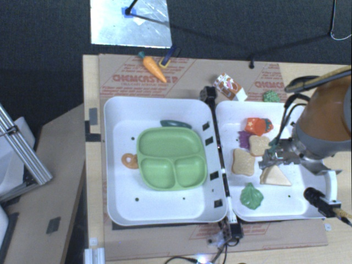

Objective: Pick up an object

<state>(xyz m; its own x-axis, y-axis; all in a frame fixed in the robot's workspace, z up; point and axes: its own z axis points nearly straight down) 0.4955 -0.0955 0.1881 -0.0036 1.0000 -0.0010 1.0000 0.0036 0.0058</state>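
Dark floor at far edge, with a silvery sheet [131, 14] lying on it. Wooden bench [93, 81] below, covered by printed cardboard [192, 73]. On the cardboard at far side: toy carrot [153, 67], small printed packet [229, 87], green toy piece [271, 96] further right.

Two white bins side by side. Left bin [118, 125]: green divided plate [170, 158] in the middle, dark green item [176, 124] just beyond the plate's far edge, small orange ring [130, 160] just left of the plate.

Right bin [231, 114]: red-orange toy [257, 126] at far end, purple piece [243, 139] touching its near-left side, tan cookie-like piece [257, 144] beside that, bread slice [243, 162] left of centre, tan triangular wedge [275, 176] near centre, green leafy toy [252, 196] at near end.

Arm in from right, orange band [330, 111] over grey wrist. End effector [273, 159] low over right bin, between the cookie-like piece and the wedge, just above the wedge's far edge. Finger state: cannot tell, blurred and dark. Nothing seen grasped.
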